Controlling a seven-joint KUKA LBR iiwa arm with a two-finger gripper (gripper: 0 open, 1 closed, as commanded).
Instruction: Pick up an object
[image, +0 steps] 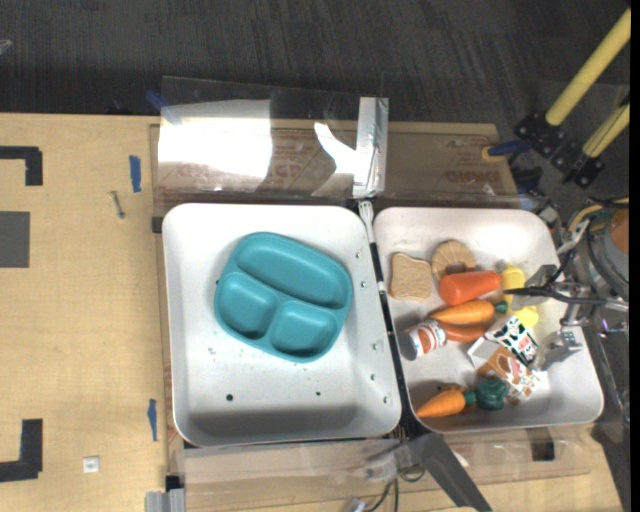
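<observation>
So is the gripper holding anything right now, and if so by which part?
Cannot tell. The gripper sits at the right bin's right edge, near the small printed carton, but the view doesn't show anything between its fingers.

Robot arm (605, 285) at the right edge: grey metal parts, thin black cables looped around them, and an orange patch are seen; finer detail is blurred.

A patterned white carton (515, 340) is seen tilted just left of the gripper (566, 340). Farther left, two orange carrots (468, 287) are stacked beside a bread slice (408, 275). A green-topped carrot (445, 402) is laid below-left.
</observation>
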